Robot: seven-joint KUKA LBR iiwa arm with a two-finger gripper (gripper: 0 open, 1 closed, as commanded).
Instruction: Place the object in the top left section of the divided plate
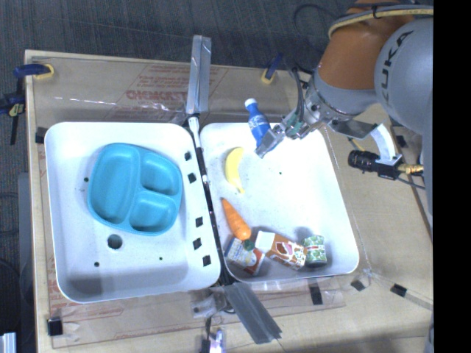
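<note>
- Sitting in the left white bin (66, 197), the blue plastic divided plate (135, 188) is showing all sections bare.
- Hovering over the right white bin (335, 190), the two-finger gripper (274, 140) is grasping nothing; its opening I cannot tell.
- Lying nearby are a yellow banana (233, 168), a blue bottle (256, 118), an orange carrot (235, 220) and small cartons (283, 250).
- Nothing is placed yet; picking and carrying across are remaining.

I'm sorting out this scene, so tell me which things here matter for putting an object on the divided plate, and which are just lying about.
For the job:
- gripper, above the right bin
- blue divided plate in the left bin
- whichever object gets picked; I cannot tell which

Lying about in the right bin:
- banana
- blue bottle
- carrot
- red carton
- green-white can
</note>
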